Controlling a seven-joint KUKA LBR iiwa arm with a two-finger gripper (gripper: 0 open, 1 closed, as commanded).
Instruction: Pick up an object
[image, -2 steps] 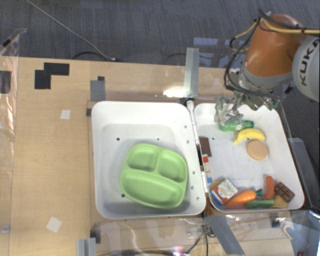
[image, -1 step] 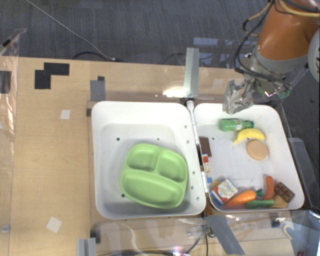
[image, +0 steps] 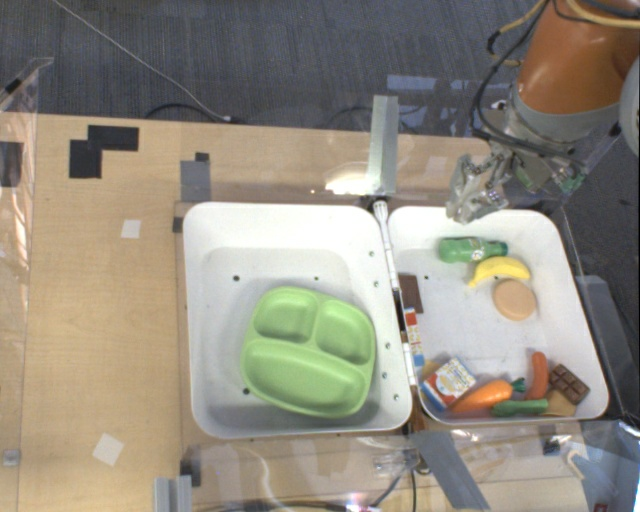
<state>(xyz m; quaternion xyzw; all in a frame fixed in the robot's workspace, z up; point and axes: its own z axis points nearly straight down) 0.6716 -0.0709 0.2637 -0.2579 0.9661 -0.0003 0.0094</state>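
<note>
Single fixed camera, mounted above the bench (image: 90, 300), looking down at a slant. Far edge of the bench sits toward the top of frame, with dark floor beyond it; near edge runs along the bottom. Both white bins fit in frame: left bin (image: 210, 300) near centre, right bin (image: 560, 250) toward the right side. Arm (image: 570, 60) enters at upper right, cropped by the frame edge. Medium stand-off; small items in the bins are resolvable. No second view, so no overlap.

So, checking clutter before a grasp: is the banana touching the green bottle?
Cannot tell. In the camera view the banana lies just below the green bottle, their edges meeting with no clear gap between them.
</note>
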